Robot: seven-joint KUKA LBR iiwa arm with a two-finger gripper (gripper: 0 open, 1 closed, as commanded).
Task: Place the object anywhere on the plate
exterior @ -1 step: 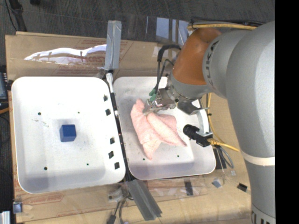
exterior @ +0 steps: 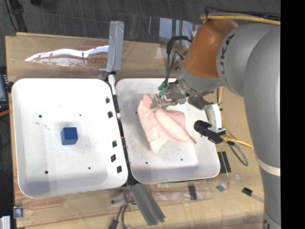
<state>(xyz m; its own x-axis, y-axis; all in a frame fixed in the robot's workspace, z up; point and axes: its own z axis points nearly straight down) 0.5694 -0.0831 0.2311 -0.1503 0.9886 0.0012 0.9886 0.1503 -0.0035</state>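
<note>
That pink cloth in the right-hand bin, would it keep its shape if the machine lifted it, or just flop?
Probably flop: the pink cloth lies in soft, uneven folds, so it would likely sag and hang from wherever it is pinched. It looks thin and therefore probably light. Pushed, it would likely bunch up on the right bin floor rather than slide whole.

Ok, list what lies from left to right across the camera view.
Left bin → blue cube → right bin → pink cloth → arm.

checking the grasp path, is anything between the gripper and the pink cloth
Nothing visible stands between them. The gripper is already down at the upper edge of the pink cloth in the right bin.
</note>
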